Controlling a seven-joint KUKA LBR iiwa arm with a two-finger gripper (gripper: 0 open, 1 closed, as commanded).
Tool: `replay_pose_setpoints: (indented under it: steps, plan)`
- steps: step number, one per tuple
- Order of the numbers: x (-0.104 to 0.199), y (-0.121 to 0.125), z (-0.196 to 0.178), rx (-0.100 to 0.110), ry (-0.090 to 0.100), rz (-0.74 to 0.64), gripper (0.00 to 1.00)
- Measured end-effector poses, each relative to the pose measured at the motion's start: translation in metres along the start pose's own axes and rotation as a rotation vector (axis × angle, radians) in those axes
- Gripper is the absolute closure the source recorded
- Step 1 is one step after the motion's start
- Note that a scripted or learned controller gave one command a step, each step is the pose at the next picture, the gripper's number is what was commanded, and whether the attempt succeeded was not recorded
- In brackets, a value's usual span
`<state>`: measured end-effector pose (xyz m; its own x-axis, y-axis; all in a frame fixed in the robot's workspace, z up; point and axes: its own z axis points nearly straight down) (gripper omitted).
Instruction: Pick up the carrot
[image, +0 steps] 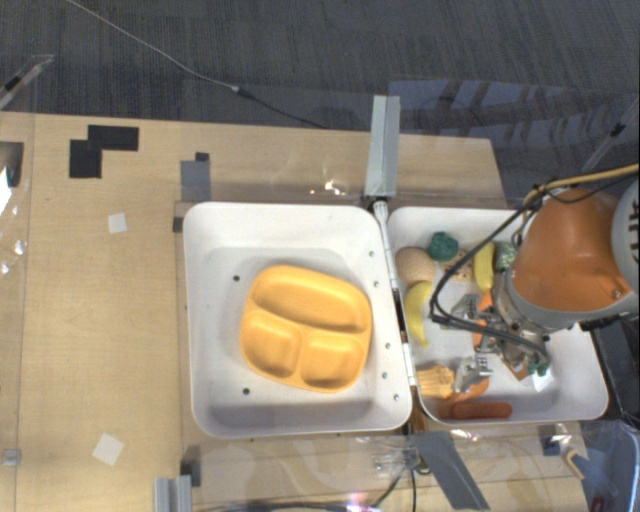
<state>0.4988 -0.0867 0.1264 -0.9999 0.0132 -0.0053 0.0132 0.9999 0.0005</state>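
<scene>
While the near edge of the right-hand shallow white bin has a reddish-brown sausage-shaped toy lying along it, a tan waffle-like piece sits just left of that. Bit further back, the metal two-finger claw hangs low over the clutter, and honestly can't tell how far open it is or if it's got anything. Some small orange carrot bits peek out right by the arm's wrist, mostly hidden. A yellow banana lies along the left wall, with a beige rounded potato-like thing and a green lump beyond. Over in the left white bin sits a yellow divided plastic plate. It's all on a light wooden desk.
</scene>
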Motion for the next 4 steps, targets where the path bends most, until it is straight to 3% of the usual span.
replay_pose_setpoints:
  steps: [1, 2, 3, 4]
  plan:
    - [-0.008, -0.006, 0.03, 0.001, -0.012, 0.119, 0.0]
    - [-0.113, -0.045, 0.029, 0.002, -0.026, 0.208, 0.0]
    - [-0.085, -0.036, 0.038, 0.0, -0.008, 0.317, 0.0]
    - [-0.088, -0.035, 0.025, 0.0, -0.015, 0.312, 1.0]
